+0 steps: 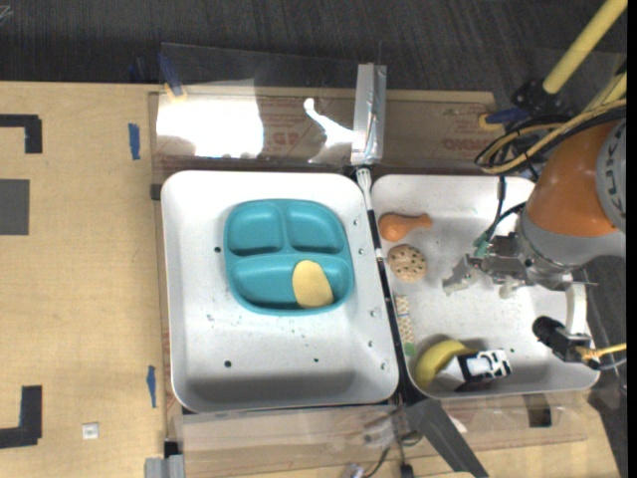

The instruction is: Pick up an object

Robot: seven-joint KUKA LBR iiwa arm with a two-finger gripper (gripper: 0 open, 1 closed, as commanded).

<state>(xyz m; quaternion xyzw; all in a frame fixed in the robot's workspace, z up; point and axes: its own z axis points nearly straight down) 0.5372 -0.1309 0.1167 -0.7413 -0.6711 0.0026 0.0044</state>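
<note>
Overhead, the gripper (pixel 476 267) is hovering inside the right bin (pixel 448 192), reaching in from three o'clock; whether the claw is spread or pressed together cannot be told from this slant, and nothing is showing in its grasp. At nine o'clock from it, a round cookie (pixel 406 262) is lying, with an orange carrot (pixel 400 226) at eleven. A yellow banana (pixel 438 358) is resting at seven o'clock. In the left bin (pixel 199 366), a teal tray (pixel 264 237) is carrying a yellow lemon (pixel 313 284).
</note>
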